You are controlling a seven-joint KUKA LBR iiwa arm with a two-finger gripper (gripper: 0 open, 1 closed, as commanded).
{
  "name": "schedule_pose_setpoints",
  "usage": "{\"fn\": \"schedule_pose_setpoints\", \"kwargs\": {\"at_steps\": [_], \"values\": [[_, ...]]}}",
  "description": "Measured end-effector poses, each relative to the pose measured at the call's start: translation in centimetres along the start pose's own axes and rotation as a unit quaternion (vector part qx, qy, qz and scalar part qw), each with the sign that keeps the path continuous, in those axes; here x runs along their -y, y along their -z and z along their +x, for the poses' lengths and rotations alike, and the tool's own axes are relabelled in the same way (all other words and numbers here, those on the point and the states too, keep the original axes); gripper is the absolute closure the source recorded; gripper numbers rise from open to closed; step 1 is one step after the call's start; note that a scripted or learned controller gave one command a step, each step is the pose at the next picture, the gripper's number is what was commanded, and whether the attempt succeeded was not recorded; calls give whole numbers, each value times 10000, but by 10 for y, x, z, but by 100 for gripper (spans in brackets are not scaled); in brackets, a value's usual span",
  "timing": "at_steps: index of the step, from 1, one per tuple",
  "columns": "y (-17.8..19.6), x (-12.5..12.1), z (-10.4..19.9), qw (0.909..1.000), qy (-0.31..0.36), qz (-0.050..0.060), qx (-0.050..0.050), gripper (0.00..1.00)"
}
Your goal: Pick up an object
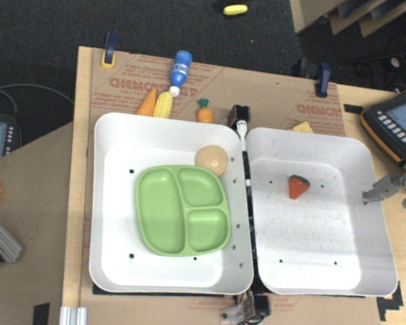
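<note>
Strawberry (298, 186) in right bin (365, 271) — stem end up-frame, tip down-frame.

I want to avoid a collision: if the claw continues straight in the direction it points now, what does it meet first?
Probably the right bin's rim; the claw points left toward it. Height is unclear, so it might pass above toward the strawberry.

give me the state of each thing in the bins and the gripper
green divided plate: flat in the left bin, its compartments bare
tan round object: resting at the plate's far edge, in the left bin
strawberry: lying alone in the right bin, untouched
gripper: at the right bin's right rim, away from the strawberry, holding nothing
</note>
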State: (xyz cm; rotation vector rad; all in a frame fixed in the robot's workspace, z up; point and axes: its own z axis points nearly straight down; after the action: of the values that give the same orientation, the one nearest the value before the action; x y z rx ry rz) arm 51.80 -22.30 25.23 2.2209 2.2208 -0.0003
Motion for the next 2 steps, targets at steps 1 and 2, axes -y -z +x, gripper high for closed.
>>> {"fn": "schedule_pose_setpoints", "kwargs": {"at_steps": [1,2], "values": [[-108,-62,25,10000,25,18,-16,0],[-172,-123,66,10000,34,-8,-8,0]]}}
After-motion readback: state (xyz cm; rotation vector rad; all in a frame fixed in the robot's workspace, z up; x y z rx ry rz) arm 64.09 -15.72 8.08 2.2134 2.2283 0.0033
